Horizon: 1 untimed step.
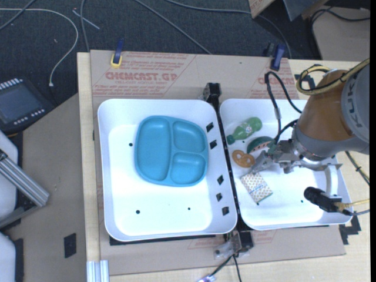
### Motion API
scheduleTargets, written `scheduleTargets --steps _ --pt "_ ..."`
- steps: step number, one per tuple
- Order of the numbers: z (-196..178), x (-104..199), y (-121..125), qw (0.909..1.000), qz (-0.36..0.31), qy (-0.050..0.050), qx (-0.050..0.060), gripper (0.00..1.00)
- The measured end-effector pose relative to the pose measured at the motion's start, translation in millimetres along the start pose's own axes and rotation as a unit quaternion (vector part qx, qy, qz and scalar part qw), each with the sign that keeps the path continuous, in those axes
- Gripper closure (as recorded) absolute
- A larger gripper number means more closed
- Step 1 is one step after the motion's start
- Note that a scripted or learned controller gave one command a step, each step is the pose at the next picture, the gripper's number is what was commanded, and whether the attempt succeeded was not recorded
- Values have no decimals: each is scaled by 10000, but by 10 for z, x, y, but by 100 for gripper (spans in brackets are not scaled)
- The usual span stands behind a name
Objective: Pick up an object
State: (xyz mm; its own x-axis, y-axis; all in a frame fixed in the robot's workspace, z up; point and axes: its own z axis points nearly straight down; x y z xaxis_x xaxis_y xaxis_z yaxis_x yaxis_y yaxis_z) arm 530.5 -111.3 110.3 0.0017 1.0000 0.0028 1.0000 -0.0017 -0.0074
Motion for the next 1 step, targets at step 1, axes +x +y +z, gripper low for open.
scheduleTargets --steps 1 --pt "-140 3 18 10000 -1 -5 -36 100"
